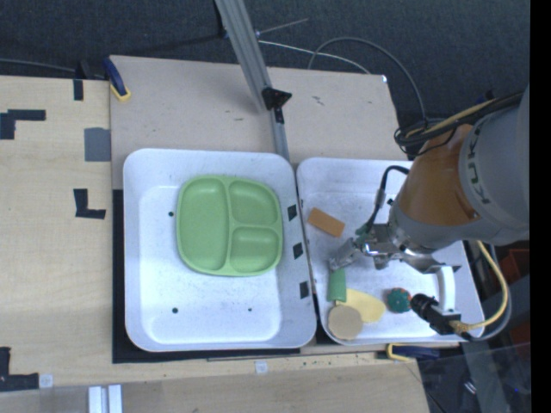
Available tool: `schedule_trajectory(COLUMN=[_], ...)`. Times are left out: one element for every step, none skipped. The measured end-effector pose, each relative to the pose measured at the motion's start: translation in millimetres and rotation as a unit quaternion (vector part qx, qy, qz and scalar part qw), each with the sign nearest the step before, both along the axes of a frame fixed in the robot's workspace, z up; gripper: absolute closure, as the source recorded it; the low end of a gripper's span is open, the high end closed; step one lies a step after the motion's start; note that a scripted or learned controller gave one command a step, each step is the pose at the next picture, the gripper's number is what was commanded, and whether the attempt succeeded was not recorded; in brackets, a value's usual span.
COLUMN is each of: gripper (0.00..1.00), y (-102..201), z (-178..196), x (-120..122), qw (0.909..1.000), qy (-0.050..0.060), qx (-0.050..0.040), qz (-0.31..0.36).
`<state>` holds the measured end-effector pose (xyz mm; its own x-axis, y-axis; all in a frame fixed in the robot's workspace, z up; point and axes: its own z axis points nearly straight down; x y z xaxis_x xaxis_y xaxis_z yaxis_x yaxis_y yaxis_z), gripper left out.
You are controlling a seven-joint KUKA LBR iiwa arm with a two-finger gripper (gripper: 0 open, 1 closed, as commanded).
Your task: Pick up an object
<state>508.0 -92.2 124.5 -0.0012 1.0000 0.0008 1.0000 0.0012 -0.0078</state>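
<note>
My gripper (360, 252) hangs low over the middle of the right bin (344, 183), at the end of the grey arm with its orange band (435, 192). An orange block (325, 222) lies just up and left of it. A green cylinder (337, 285) lies just below it, close to the bin's left wall. Nearer the front edge sit a yellow piece (367, 305), a tan round disc (346, 322) and a small green ball (398, 298). I see nothing held in the gripper.
The left bin (146, 231) holds a green divided plate (230, 225). A metal pole (250, 50) slants down to the wall between the bins. Cables (495, 291) and a black fitting (428, 310) hang by the right bin's front right corner.
</note>
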Motion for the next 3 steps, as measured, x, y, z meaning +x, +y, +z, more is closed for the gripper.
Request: schedule_trajectory(gripper=[1.0,1.0,1.0], y=[1,-2,-2], z=[12,57,78], x=[1,-5,-5], qw=[1.0,1.0,1.0], qy=[-0.001,-0.005,-0.004], qx=[0.0006,-0.0005,-0.0003], qz=[0.001,0.0,0.0])
